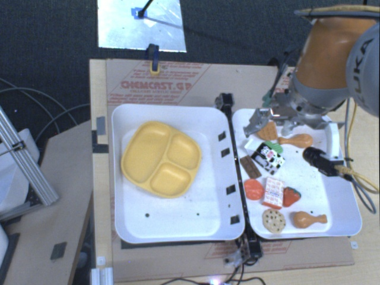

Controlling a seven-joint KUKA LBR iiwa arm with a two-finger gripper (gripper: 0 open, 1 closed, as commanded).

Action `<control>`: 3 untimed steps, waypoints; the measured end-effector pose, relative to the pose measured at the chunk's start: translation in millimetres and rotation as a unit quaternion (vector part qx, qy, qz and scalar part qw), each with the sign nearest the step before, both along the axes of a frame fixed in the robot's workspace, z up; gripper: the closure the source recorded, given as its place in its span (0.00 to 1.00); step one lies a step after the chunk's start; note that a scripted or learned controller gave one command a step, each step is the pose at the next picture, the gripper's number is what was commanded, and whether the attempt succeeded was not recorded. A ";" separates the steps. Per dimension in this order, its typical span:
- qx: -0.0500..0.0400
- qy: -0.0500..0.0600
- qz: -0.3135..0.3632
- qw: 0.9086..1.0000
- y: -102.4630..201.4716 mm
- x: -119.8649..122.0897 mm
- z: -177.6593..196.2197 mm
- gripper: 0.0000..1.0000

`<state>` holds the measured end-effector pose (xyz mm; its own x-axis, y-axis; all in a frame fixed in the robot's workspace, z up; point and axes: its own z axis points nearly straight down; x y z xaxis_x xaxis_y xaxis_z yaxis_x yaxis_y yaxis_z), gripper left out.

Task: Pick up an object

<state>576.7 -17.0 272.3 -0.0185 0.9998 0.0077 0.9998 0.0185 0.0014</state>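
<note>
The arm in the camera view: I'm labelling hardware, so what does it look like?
The arm is bulky and rounded, with a broad orange band, grey casing and dark lettering on its right side. The gripper below is grey metal, and thin dark cables run along its left.

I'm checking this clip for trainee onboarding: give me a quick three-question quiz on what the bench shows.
1. True or false: the yellow divided plate lies in the left bin.
2. Which sits nearest the right bin's front edge? A) cookie B) black-and-white cow toy C) brown chocolate bar
3. Fill in: the gripper hovers over the ___ bin.

Key: 1 true; 2 A; 3 right.
</note>
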 end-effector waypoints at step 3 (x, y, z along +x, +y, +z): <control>-0.002 -0.004 -0.002 1.000 -9.1 3.2 31.3 1.00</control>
